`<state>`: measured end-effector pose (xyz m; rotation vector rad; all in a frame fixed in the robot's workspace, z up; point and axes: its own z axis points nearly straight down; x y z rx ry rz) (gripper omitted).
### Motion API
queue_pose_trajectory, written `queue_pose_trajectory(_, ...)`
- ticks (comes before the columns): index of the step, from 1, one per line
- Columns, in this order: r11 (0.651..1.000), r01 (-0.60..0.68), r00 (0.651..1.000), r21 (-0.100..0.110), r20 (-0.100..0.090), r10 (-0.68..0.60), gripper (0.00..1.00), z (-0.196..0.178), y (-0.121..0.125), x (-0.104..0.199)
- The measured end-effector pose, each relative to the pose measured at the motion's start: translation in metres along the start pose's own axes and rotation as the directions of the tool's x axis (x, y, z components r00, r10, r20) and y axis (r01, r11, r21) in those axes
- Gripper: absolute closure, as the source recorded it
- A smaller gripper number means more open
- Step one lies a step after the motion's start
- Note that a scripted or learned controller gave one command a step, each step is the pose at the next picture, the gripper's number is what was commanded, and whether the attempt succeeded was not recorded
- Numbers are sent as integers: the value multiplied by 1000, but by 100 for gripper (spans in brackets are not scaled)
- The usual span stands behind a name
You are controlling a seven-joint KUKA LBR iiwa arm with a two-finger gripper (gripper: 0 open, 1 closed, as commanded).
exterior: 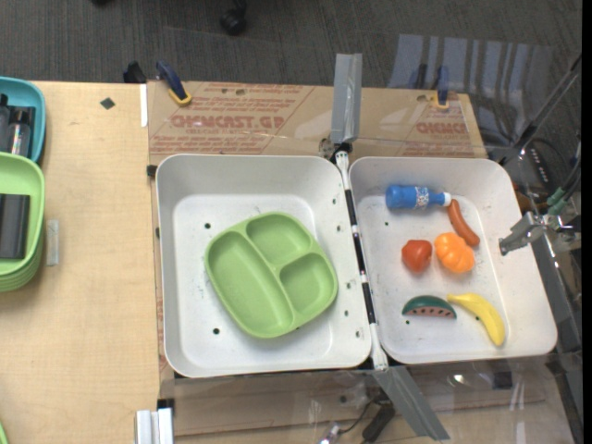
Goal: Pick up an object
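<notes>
Objects lie loose in right bin (pixel 370 248): bottle (pixel 415 197), sausage (pixel 463 223), tomato (pixel 417 254), orange (pixel 454 253), melon slice (pixel 429 308), banana (pixel 483 315). Green plate (pixel 270 274) sits in left bin (pixel 176 266). Gripper state: cannot tell. Step: pre-approach, nothing picked. Next: descend over one isolated item.

a single fixed camera looks down from above at a slant, far enough back to take in both white bins: the left bin (pixel 176 248) and the right bin (pixel 527 331) side by side at centre, the wooden surface (pixel 92 294) at left, and grey floor (pixel 324 7) along the top.
</notes>
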<state>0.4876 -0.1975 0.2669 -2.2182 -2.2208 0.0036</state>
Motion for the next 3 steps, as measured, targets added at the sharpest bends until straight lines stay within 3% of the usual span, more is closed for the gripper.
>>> queue_pose_trajectory(1,1000,0,1000,2,0,0,100,-8,0,0)
queue_pose_trajectory(2,846,-532,846,2,1,532,100,32,10,85)
queue_pose_trajectory(3,645,-764,645,2,3,764,100,61,-8,151)
